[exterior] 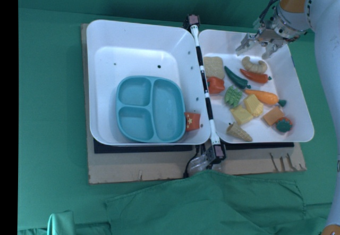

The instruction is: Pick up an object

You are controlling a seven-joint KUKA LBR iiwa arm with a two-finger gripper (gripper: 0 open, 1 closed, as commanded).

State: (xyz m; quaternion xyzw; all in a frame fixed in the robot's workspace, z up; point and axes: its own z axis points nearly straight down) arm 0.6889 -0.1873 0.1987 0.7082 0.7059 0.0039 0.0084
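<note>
The right bin (296,84) holds several toy foods: a beige croissant (254,64), a red chili (255,76), a dark green pepper (235,77), a bread slice (214,66), a carrot (264,96), a yellow corn piece (253,105) and a cone (239,132). My gripper (254,50) hangs open over the far end of this bin, just above and behind the croissant. Nothing sits between its fingers.
The left bin (106,42) carries a teal divided plate (151,108) and a red fries packet (192,120) by its right wall. A striped bar (203,77) runs between the bins. Green cloth (212,202) lies bunched in front of the bench.
</note>
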